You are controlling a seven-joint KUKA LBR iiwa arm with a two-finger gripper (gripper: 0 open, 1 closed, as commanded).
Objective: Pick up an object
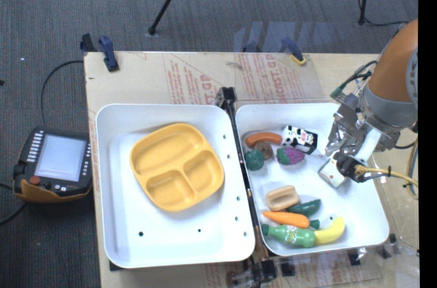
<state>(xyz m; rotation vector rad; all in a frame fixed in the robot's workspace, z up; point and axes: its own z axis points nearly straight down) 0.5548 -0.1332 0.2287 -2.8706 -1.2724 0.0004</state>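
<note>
The right bin [369, 211] holds toy food: an orange sausage [263, 138], a black-and-white cow-print box [300, 137], purple grapes [291, 155], a green broccoli [255, 159], a tan bun [282, 197], a carrot [287, 218], a dark green vegetable [305, 207], a green bottle [292, 235] and a yellow banana [330, 231]. My gripper [339, 155] hangs over the right side of this bin, to the right of the grapes and the cow-print box. I see nothing held in it.
The left bin [113, 211] carries a yellow three-compartment plate [177, 166]. A teach pendant [54, 164] lies on the floor to the left of the bench. Clamps [108, 53] sit at the bench's back edge. Cables [389, 176] trail from the wrist.
</note>
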